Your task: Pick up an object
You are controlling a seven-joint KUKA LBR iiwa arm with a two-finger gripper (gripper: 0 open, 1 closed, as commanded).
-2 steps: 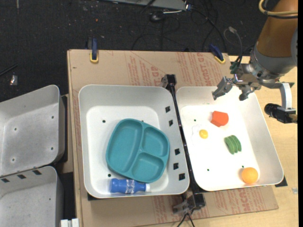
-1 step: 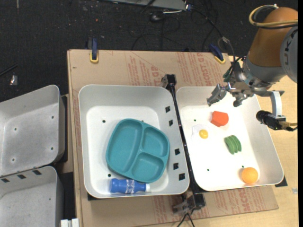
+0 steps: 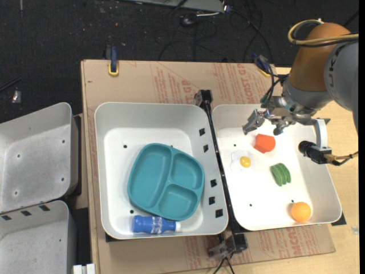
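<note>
Camera view: I see my gripper (image 3: 265, 124) hanging over the right bin (image 3: 328, 178), fingers spread apart with nothing between them. Just below it sits the red-orange block (image 3: 264, 143) (chunky, matte, roughly wedge-shaped), resting on the bin floor near its upper middle. A fried-egg toy (image 3: 243, 161), green piece (image 3: 280, 173) and orange ball (image 3: 300, 211) lie nearby. The left bin (image 3: 108, 153) carries a teal divided plate (image 3: 165, 181) and blue bottle (image 3: 154, 225).

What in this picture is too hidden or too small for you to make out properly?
- Gripper, camera view: its tips are small and dark above the red object; contact cannot be judged.
- Blue bottle: the teal divided plate overlaps its upper edge; its label is too small to read.
- Small yellow object: too small to identify; a clear wrapper seems to surround it.
</note>
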